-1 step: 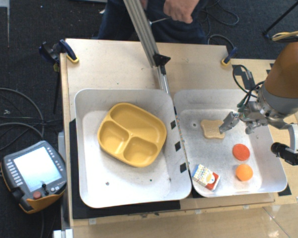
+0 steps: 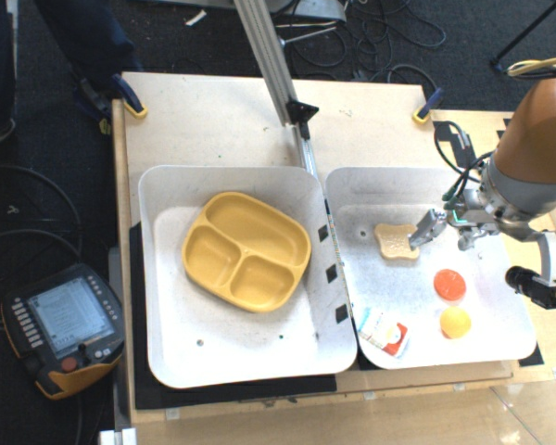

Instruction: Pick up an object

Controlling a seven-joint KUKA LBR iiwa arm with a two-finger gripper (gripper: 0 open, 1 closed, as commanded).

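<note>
In the right bin [image 2: 500,341] lie a tan slice of toast [image 2: 394,242], a red-orange disc [image 2: 449,284], a yellow ball [image 2: 455,323] and a white and red packet [image 2: 385,334]. My gripper [image 2: 448,235] hangs over the middle of that bin, open, with nothing between its fingers. Its left finger [image 2: 424,232] is at the toast's right edge. The red-orange disc sits just below the gripper.
The left bin [image 2: 167,341] holds a yellow divided plate [image 2: 247,250]. A slanted metal pole [image 2: 269,54] comes down to the rim between the two bins. The arm's grey body with its orange band [image 2: 537,146] covers the right bin's far right side.
</note>
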